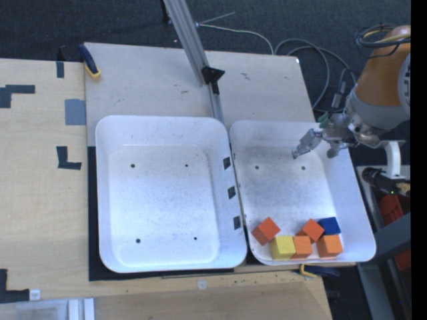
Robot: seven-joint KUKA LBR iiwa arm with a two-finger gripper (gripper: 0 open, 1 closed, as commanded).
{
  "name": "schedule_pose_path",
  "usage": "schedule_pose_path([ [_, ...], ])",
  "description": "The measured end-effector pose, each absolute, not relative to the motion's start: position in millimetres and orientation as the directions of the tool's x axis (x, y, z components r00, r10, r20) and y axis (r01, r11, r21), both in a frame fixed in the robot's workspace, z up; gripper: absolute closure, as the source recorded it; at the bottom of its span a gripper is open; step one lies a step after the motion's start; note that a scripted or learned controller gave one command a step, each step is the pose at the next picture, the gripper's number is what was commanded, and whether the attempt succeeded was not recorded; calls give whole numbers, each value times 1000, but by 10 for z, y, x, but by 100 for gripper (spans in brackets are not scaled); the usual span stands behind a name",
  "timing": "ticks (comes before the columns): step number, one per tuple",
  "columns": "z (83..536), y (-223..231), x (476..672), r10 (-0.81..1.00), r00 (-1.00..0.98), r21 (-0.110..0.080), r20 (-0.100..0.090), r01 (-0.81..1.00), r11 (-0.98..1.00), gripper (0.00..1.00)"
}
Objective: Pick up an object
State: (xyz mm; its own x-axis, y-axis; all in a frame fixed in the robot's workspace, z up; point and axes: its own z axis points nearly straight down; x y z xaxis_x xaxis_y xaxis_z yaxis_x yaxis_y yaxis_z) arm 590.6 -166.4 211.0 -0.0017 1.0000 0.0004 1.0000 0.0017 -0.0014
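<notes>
Hovering over the right bin [347, 179], the hand [319, 145] — fingers spread, gripping nothing — partly blurred.

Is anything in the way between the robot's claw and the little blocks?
Nothing visible is. The gripper hangs over the far part of the right bin, and the blocks sit bunched at its near edge, with bare white bin floor between them.

right bin [347, 179] floor open mid-way, blocks [298, 237] crowd its near edge, left bin [107, 179] bare
</notes>
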Motion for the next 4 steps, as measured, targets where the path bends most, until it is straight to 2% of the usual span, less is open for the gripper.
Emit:
schedule_pose_path([
  [1,870,-1009,6122,1000,-5,-7,2,1000,5,0],
  [2,918,-1511,5926,1000,3,-4,-2,1000,-3,0],
  [3,915,-1175,5854,1000,-3,-4,1,1000,3,0],
  [4,2063,-1833,5406,1000,3,5,-4,1000,-3,0],
])
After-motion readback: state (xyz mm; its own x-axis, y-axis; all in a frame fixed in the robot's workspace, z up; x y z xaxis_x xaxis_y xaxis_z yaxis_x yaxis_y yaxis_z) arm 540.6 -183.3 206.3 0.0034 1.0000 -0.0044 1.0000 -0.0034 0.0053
